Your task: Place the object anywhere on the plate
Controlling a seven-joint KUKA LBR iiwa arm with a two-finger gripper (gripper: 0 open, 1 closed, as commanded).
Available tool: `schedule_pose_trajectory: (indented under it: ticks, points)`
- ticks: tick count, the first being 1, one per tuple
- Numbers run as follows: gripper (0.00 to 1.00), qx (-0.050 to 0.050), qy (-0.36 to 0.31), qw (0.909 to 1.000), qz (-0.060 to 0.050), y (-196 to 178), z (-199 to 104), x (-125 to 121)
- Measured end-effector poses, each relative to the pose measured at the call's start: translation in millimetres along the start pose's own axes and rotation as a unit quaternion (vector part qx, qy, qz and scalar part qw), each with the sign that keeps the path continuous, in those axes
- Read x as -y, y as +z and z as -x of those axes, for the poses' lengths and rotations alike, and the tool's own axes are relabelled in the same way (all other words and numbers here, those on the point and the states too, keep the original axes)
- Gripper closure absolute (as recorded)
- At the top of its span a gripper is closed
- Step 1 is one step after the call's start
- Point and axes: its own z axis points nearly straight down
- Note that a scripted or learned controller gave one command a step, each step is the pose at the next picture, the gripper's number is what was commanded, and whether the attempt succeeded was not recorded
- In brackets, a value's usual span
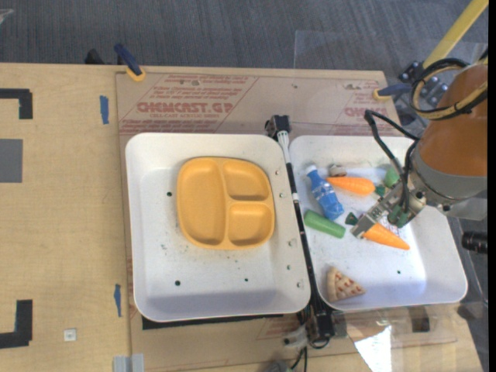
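While over the right bin, gripper (370,222) touches a carrot (385,237)

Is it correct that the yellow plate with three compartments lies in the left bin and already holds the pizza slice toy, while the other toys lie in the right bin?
Not quite. In the camera view the pizza slice toy lies in the right bin, near its front edge, not on the yellow plate. The plate does have three compartments and lies in the left bin, and the other toys are in the right bin.

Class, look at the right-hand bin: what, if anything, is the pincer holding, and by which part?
It cannot be told. The pincer sits right over the orange carrot, at its left end, but whether it clamps the carrot is unclear.
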Motion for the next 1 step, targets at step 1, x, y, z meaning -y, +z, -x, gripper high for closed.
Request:
schedule_pose_trajectory:
  ticks: [1]
  points:
    - [1.00,0.002,0.106,0.9943,0.002,-39.5,21.4,30.8]
